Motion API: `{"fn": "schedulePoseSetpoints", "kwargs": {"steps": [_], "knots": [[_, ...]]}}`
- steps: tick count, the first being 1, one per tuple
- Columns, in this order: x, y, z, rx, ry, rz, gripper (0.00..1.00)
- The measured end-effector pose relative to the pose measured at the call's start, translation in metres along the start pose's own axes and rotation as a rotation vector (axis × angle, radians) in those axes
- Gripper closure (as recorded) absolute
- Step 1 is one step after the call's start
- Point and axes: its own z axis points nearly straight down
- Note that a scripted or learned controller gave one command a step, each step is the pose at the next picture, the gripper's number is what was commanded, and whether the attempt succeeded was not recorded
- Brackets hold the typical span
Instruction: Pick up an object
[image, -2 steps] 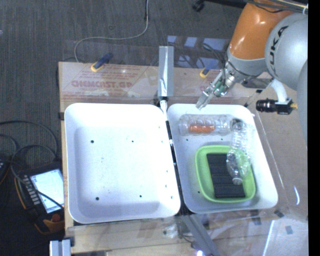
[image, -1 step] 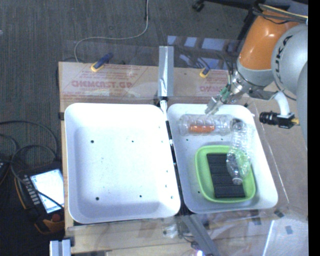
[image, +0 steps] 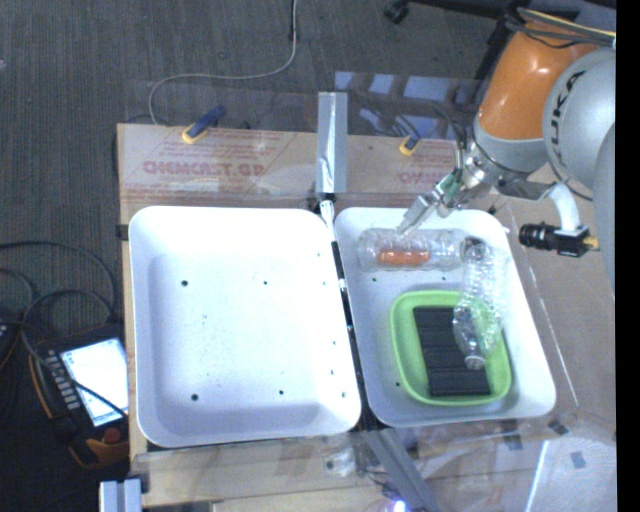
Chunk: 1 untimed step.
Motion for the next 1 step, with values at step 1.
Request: {"fn": "schedulePoseSetpoints", "kwargs": {"steps": [1], "knots": [[0.0025,-0.0167,0.0857,-0.003,0.001,0.009,0.0]]}}
